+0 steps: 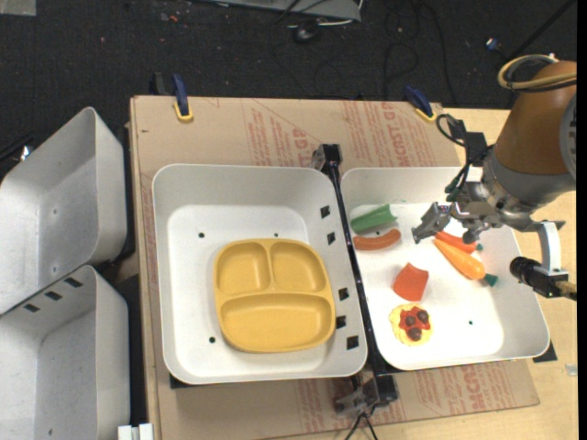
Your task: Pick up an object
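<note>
Hand (447, 224) hangs spread and ungrasping over the right bin (523, 337), its fingers just beside the orange carrot (461, 256). Below it lie a red block (411, 281) and pizza slice (411, 323); leftward, a sausage (377, 239), green piece (371, 217), and the left bin (174, 273) holding a yellow tray (272, 293).

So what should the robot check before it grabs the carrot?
1. Carrot easy to see in the right bin: ok.
2. Hand close to the carrot: ok, right above its upper end.
3. Carrot between the fingers: cannot tell.
4. Room around the carrot: ok, the red block and hot dog lie apart from it.
5. Yellow tray out of the way: ok, it sits in the left bin.
</note>
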### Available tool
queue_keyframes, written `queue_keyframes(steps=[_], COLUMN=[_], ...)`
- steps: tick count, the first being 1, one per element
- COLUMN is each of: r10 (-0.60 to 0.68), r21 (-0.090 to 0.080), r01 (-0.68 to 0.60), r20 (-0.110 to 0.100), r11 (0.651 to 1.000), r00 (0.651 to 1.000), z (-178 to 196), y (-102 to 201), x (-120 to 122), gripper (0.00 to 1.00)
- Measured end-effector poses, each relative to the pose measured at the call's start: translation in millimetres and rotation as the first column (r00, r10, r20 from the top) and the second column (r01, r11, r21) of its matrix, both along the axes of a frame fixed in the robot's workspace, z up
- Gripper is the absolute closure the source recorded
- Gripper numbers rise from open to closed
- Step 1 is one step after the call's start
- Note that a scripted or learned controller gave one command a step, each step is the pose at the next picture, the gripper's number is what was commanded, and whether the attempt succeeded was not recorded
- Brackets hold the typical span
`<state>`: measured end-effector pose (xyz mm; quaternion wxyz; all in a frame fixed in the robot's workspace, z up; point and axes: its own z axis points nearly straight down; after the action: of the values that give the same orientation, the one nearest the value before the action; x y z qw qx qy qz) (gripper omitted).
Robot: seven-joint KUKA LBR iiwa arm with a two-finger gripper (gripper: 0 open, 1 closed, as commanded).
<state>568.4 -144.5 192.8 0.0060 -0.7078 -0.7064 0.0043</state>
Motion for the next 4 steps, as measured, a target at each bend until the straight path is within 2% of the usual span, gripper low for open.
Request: queue_keyframes(steps=[1, 2, 3, 4], r10=[0.003, 0.001, 0.001, 0.0], r21=[-0.002, -0.002, -0.002, -0.002], r01=[-0.003, -0.001, -0.001, 0.0], r20=[0.014, 0.01, 0.01, 0.015], r11=[1.0, 1.0, 1.0, 1.0], r00=[1.0, 1.0, 1.0, 1.0], z=[8.2, -55.9, -103.7, -90.6], y=[0.5, -0.1, 0.6, 0.3], x=[3.0, 3.4, 2.4, 3.8], gripper=[0.0, 0.0, 0.0, 1.0])
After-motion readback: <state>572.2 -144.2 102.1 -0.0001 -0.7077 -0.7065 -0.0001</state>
